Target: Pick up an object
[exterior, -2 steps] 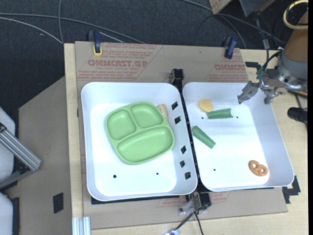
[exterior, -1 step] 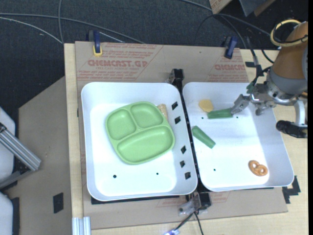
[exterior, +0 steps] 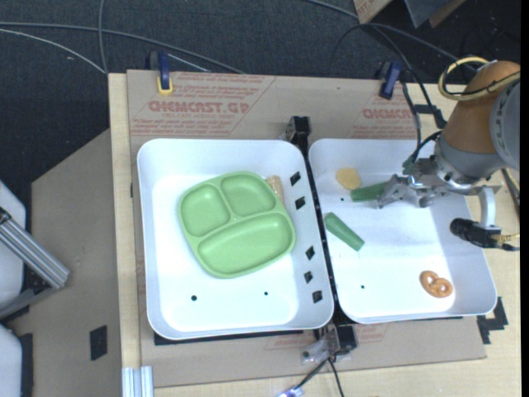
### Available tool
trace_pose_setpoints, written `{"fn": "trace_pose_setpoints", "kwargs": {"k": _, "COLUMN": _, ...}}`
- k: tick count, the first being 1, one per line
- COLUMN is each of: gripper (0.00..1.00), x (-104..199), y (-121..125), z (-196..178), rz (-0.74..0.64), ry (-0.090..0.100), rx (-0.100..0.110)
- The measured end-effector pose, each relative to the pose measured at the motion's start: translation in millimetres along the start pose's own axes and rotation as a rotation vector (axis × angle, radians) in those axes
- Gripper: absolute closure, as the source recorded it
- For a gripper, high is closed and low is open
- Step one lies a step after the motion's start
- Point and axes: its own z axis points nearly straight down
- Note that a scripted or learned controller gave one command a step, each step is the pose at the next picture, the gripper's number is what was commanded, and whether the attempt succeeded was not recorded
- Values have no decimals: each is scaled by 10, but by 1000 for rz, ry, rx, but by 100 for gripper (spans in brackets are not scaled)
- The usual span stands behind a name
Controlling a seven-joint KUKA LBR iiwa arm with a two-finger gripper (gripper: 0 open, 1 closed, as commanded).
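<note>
**Closing on a green stick in the right bin**

Reaching in over the right bin (exterior: 488,300) from its far right side, the arm (exterior: 479,114) has its gripper (exterior: 387,193) low near the bin's far edge. From where I stand, a dark green stick-like piece (exterior: 366,193) lies right at the fingertips, its near end seemingly between them, but I cannot tell whether the fingers have clamped on it or merely rest around it. It looks to lie on the bin floor, not lifted.

Other candidates sit in the same bin: a yellow round piece (exterior: 348,177) just beside the stick toward the far left corner, a lighter green block (exterior: 344,231) near the left wall, and a pretzel (exterior: 436,284) toward the near right corner, well apart from the rest. The left bin (exterior: 165,304) carries a green divided plate (exterior: 237,223) with a small tan item (exterior: 275,187) at its far right rim.

My guess is that the step in hand is the grasp on the dark green stick. To do it well, the fingers should straddle the stick across its narrow width rather than pinch its tip, since a hold at the very end will likely let it pivot or slip out on the lift. Coming up straight, and keeping clear of the yellow piece next to it, seems wise before any sideways travel.
</note>
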Motion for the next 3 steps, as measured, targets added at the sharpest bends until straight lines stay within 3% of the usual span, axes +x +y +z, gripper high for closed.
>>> {"fn": "trace_pose_setpoints", "kwargs": {"k": 1, "gripper": 100, "x": -2, "y": 24, "z": -155, "rz": 0, "ry": -1, "rx": -9}}
{"fn": "trace_pose_setpoints", "kwargs": {"k": 3, "gripper": 100, "x": -38, "y": 114, "z": -1124, "rz": -1, "ry": -4, "rx": -13}}
